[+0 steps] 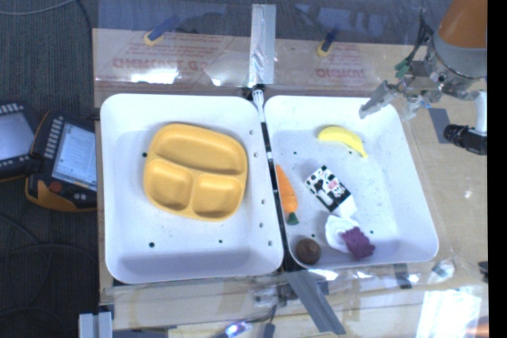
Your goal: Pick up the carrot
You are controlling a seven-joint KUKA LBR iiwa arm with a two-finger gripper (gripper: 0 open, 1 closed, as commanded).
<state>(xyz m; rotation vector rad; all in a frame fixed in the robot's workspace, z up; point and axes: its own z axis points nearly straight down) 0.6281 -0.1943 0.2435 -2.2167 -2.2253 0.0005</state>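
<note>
Grey metal fingers hang over the far right corner of the right bin (412, 170), and whether they are apart or together I cannot tell from this slant. The gripper (396, 95) carries nothing that shows, and the arm (466, 12) behind it leans in from the right with its orange band high.

Well apart from it, the carrot (286, 192) lies along the right bin's left wall, tip toward the far side and green top toward the near side, just beside a brown round thing (307, 251). A banana (343, 139), a black-and-white carton (328, 187) and a purple item (358, 241) share that bin; a yellow tray (195, 170) sits in the left bin (119, 194).

This looks like the approach step, with no grasp begun. Next the gripper should cross to the left wall, line its fingers across the carrot's width, and descend without catching the divider.
</note>
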